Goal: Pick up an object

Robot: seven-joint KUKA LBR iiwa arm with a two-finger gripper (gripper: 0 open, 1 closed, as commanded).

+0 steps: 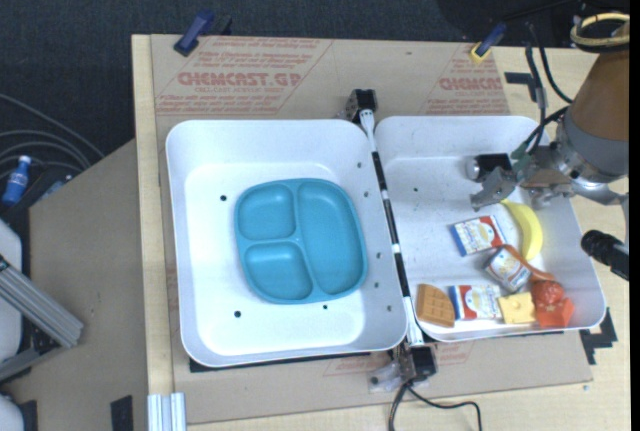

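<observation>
Gripper [490,181] hovers above the right bin [440,144], just beside the banana [528,229]. Can't tell its state. Pick not yet done, I'd say.

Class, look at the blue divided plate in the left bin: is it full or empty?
Empty. The blue plate lies flat in the left bin, and all three compartments show bare blue. The food items sit in the right bin.

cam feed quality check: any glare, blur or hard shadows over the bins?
Camera view: lighting is even and soft, no hard shadows in either bin; the left bin is bright white but keeps its rim detail, and the blue plate is crisp with faint sheen. The gripper and small items such as the banana look slightly soft, so package print is unreadable.
</observation>
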